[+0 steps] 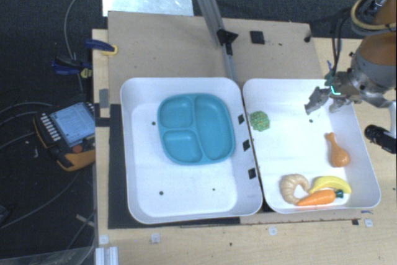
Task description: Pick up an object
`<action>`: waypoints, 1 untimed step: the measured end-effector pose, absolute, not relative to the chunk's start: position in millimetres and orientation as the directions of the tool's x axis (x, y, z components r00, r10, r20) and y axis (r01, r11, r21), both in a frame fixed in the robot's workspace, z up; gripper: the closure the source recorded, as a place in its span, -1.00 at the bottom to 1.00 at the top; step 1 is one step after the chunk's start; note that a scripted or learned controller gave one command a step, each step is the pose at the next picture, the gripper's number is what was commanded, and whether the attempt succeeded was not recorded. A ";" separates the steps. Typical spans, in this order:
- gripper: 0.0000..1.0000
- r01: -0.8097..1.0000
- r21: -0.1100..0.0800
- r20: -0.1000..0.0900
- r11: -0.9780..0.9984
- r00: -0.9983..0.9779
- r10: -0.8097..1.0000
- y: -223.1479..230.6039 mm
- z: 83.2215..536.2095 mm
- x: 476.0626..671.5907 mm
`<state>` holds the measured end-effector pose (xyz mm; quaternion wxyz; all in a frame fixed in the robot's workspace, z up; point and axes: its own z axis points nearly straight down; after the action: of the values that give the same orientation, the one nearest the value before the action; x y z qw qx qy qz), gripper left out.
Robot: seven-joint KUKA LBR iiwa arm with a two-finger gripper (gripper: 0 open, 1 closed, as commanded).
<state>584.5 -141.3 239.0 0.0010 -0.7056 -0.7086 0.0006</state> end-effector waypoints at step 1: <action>-1.00 1.000 0.002 0.000 0.005 -0.005 1.000 -141.2 240.7 585.4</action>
<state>585.4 -141.2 240.7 -0.0006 -0.7054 -0.7088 -0.0006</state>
